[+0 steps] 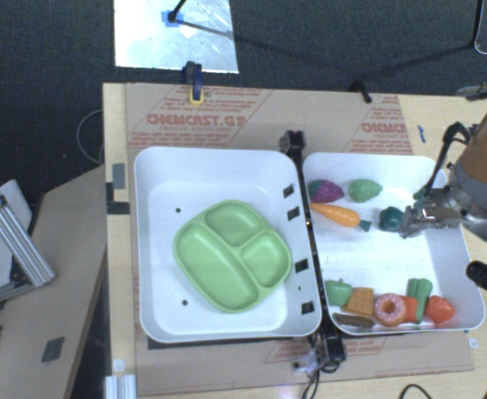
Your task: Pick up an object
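My gripper [411, 221] hangs over the right bin [455, 260], at its right side, close beside a dark teal toy [390, 218] that lies just left of its tip. Further left in that bin lie an orange carrot [336, 214], a purple toy vegetable [327, 191] and a light green one [364, 189]. Along the bin's near wall sit a green pepper [338, 291], a waffle-like piece [361, 301], a pink donut [389, 307], a green stalk piece [419, 291] and a red-orange toy [439, 308]. Nothing shows between the fingers.
The left bin [156, 223] holds a light green divided plate [231, 256]. Black clips [293, 142] join the bins along the middle divider. The arm's grey body with its orange band [486, 160] rises at the right edge. A blue clamp [194, 80] stands on the bench's far edge.
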